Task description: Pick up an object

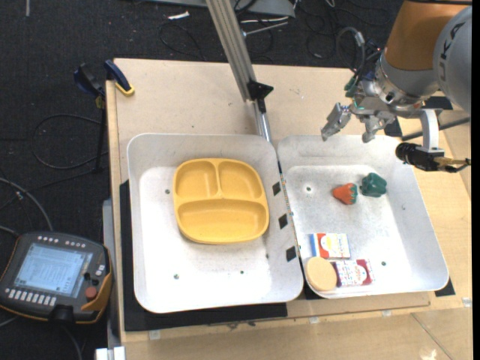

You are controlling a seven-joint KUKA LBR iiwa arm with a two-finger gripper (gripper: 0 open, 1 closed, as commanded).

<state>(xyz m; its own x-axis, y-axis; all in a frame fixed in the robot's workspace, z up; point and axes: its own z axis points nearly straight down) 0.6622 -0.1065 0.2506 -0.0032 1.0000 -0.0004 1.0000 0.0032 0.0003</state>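
The right bin [409, 223] holds a red strawberry-like toy [345, 193], a green toy [373, 185], a small white and orange box [331, 244], a red and white packet [352, 273] and a tan round disc [322, 274]. My gripper [351, 127] hangs above the far edge of the right bin, raised well clear of the toys. Its two fingers [333, 122] are spread apart with nothing between them.
The left bin [150, 231] bears a yellow divided plate [221, 200]. A slanted metal pole [236, 47] rises between the bins at the back. A teach pendant [52, 276] lies at the lower left, off the bench.
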